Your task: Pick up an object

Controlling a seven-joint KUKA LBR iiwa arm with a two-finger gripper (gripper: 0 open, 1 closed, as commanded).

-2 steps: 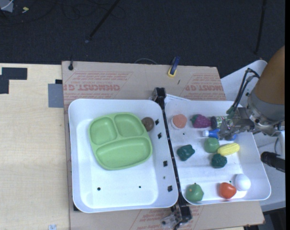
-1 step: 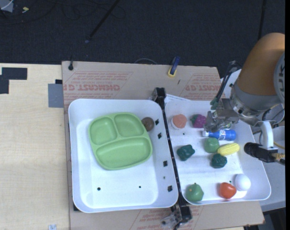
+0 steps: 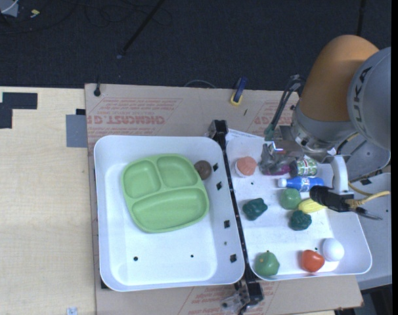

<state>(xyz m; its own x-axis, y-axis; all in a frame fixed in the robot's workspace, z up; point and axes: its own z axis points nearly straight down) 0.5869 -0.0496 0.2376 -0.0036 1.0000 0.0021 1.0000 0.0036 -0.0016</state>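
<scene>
My gripper [image 3: 273,157] is low over the far end of the right bin [image 3: 356,258], directly above a purple object [image 3: 278,170] that it partly hides. A salmon round piece [image 3: 245,167] lies just to its left. To its right are a green and white bottle [image 3: 307,168] and a blue bottle [image 3: 301,183]. Nearer the front lie a pale green ball [image 3: 290,199], a yellow piece [image 3: 309,207] and two dark green pieces [image 3: 255,209] [image 3: 300,220]. Nothing visibly hangs from the gripper.
At the right bin's front edge sit a green fruit [image 3: 267,263], a red tomato [image 3: 311,260] and a white ball [image 3: 331,249]. The left bin [image 3: 113,241] holds a green divided plate [image 3: 165,192] and a brown ball [image 3: 202,169]. A black divider [image 3: 230,202] separates the bins.
</scene>
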